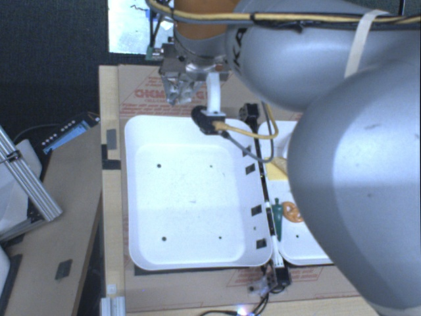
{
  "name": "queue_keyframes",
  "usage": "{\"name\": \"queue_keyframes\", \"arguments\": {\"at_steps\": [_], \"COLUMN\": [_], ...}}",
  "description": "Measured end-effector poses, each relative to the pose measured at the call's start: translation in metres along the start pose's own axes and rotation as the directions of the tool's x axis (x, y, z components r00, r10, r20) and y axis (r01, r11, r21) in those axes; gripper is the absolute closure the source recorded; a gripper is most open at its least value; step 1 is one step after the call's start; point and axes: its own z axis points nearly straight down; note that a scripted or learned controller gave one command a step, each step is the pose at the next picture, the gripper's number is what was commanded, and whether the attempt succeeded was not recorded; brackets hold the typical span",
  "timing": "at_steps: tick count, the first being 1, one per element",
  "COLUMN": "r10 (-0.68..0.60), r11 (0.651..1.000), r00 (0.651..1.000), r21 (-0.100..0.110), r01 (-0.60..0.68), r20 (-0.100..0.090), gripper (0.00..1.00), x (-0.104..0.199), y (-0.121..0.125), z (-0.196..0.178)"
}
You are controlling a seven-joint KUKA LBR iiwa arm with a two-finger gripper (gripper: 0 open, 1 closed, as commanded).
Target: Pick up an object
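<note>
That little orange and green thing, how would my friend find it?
Find the two shallow white bins, then the right bin, mostly hidden under the grey arm. At its left wall lies the small orange ring-shaped thing with a green stem, the brightest-coloured thing there.

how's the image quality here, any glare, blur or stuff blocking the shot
Camera view: the grey arm sits close to the lens, soft and out of focus, and covers most of the right bin. The left bin is brightly lit and nearly washed out, with faint shading along its rim. A bright pale patch glares at the top. The tool looks slightly blurred.
</note>
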Motion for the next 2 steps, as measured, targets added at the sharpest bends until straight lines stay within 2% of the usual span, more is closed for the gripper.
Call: {"name": "queue_keyframes", "arguments": {"at_steps": [1,2], "r10": [0.000,0.000], "r11": [1.000,1.000], "r00": [1.000,1.000], "r21": [0.002,-0.002], "r01": [0.000,0.000], "r20": [0.000,0.000], "gripper": [1.00,1.00], "x": [-0.001,-0.001], "y": [-0.033,0.001], "z": [-0.019,-0.037]}}
